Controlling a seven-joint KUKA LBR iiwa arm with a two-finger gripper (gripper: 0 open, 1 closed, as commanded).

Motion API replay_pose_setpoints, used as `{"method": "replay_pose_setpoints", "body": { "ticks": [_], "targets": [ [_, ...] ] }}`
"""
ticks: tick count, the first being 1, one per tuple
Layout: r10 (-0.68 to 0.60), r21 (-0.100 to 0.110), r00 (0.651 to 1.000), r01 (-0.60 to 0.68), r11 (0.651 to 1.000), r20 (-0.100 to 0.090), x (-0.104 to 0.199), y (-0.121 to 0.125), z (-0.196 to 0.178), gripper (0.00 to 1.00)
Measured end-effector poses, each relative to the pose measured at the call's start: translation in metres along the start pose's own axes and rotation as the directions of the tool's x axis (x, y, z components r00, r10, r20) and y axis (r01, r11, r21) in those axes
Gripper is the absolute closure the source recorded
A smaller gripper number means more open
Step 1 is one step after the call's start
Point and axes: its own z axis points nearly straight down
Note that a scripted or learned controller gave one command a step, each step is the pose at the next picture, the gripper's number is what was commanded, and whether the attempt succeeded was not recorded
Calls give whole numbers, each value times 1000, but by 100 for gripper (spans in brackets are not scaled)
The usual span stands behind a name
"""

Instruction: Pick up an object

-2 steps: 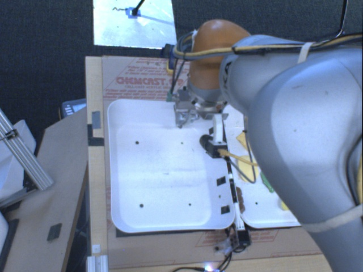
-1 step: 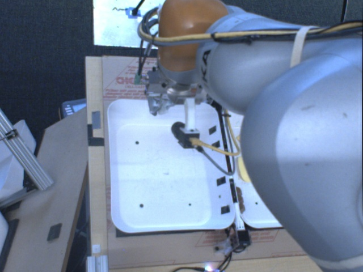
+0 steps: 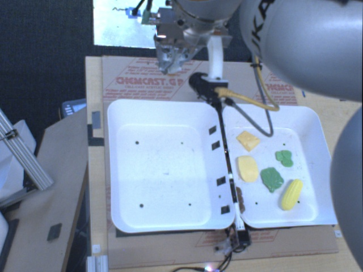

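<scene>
My gripper [image 3: 170, 61] hangs high above the back edge of the left bin [image 3: 122, 129], its metal fingers pointing down over the cardboard. Nothing shows between the fingers. In the right bin [image 3: 315, 152] lie a yellow wedge [image 3: 248, 140], a pale yellow rounded piece [image 3: 247, 169], a small green piece [image 3: 284, 158], a larger green leafy piece [image 3: 272, 178] and a yellow corn cob [image 3: 291, 194]. All of them lie well right of and below the gripper.
A black divider with clips [image 3: 225, 152] runs between the two bins. A yellow cable [image 3: 255, 101] loops over the right bin's back edge. The big grey arm [image 3: 306, 33] covers the upper right. An aluminium rail [image 3: 22, 152] stands off the bench at left.
</scene>
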Motion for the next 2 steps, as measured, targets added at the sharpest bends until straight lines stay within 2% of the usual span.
{"method": "replay_pose_setpoints", "body": {
  "ticks": [1, 2],
  "targets": [
    [1, 5, 1000, -1, 1000, 3, 4, 4, -104, 100],
    [3, 19, 1000, -3, 1000, 8, 3, -4, -76, 100]
  ]
}}
